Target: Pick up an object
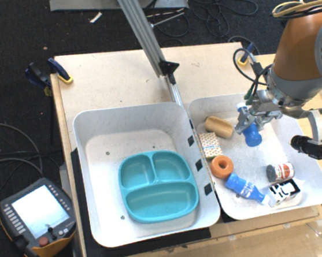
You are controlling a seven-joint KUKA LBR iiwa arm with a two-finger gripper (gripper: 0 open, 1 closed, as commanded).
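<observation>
The task names no one thing, so take the right bin as your pool. Nearest the gripper you have a blue object, small and rounded, lying toward the bin's far edge, a little right of the middle. The gripper sits directly over its top end and looks to be touching it, but you cannot tell how the jaws stand: they are a grey-and-blue blur and no gap or pinch can be read.

Left of it, near the bin's far-left corner, lies a tan cylinder on its side. Below that, against the bin's left edge, is a small patterned box, and just beside the box, toward the near edge, an orange ring shaped like a doughnut. A blue oblong packet lies slantwise next to the ring, pointing at the near-right corner. Toward that corner you see a small can on its side with a red-and-white label, and close beneath it a black-and-white item near the bin's near edge; its kind is unclear.

The arm comes in over the bin's right edge, its orange band above the grey wrist.

In the left bin, a teal divided tray rests toward the near-right part of the floor.

Outside the bench, at the lower left, a handheld pendant lies on the dark floor.
</observation>
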